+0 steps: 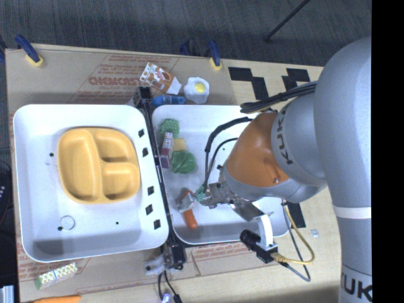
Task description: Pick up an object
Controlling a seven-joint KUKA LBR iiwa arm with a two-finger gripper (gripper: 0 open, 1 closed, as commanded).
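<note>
At the bottom left of the frame, a small wrapped packet [58,274] lies on the worktop [319,273], just outside the left bin [35,188], which carries a yellow divided tray [100,164]. In the right bin [218,113], the grey arm [328,137] reaches in from the frame's right. It sets its gripper [203,196] low over the bin's lower left part, just beside a reddish piece [184,199]. An orange carrot-shaped piece [189,219] lies a little lower in the frame, near the bin's bottom wall. The wrist hides the grip, so it cannot be told whether it is parted or closed, and nothing is seen held.

Higher in the bin sit a leafy green piece [184,163], a yellow piece [180,145] and a second green piece [168,127] near the upper left corner. Beyond the bins, at top centre, a printed carton [154,76] and a white-and-yellow piece [197,89] rest on the worktop.

The step in hand looks like the reach down onto a target, with the pick not yet made. The reddish piece, nearest the gripper, seems the likely choice. The next move calls for centring over it, closing firmly and lifting straight up, clear of the carrot-shaped piece and the bin wall.
</note>
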